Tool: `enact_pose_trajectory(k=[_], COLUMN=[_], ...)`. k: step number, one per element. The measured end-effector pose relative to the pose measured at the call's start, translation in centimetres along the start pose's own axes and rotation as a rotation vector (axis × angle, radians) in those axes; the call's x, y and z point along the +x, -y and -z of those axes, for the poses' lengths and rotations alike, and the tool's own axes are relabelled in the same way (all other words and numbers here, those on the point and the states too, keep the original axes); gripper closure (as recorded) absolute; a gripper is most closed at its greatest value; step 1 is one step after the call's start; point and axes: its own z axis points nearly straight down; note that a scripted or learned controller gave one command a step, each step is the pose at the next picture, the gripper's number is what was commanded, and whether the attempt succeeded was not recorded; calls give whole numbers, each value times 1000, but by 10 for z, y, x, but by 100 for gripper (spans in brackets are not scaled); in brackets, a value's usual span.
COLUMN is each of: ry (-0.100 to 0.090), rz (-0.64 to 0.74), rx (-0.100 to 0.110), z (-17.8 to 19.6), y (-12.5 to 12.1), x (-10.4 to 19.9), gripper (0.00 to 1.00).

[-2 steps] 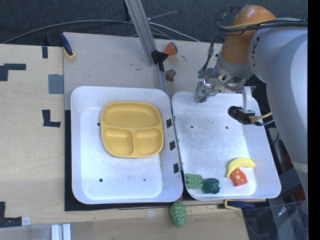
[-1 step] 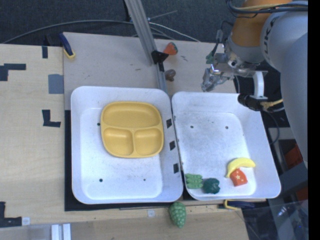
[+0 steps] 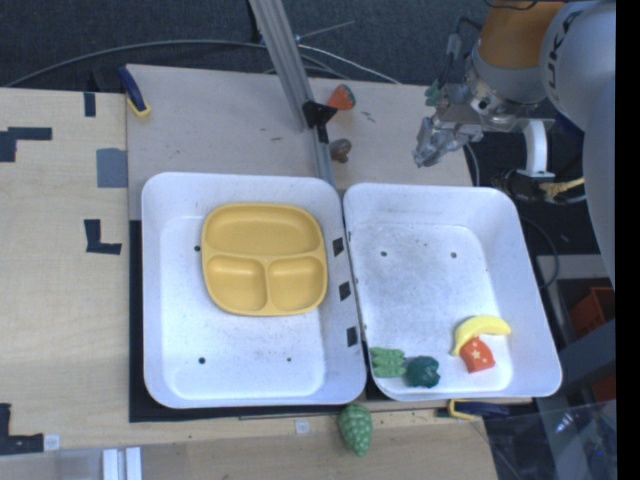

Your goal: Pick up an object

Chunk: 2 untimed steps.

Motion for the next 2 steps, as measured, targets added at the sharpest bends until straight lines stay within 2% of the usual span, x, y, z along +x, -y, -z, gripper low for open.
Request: enact_pose_trajectory(k=[2], ry=[-1], rz=[4], rx=[9], z=[-33], y=[29], x=[103], gripper=[100])
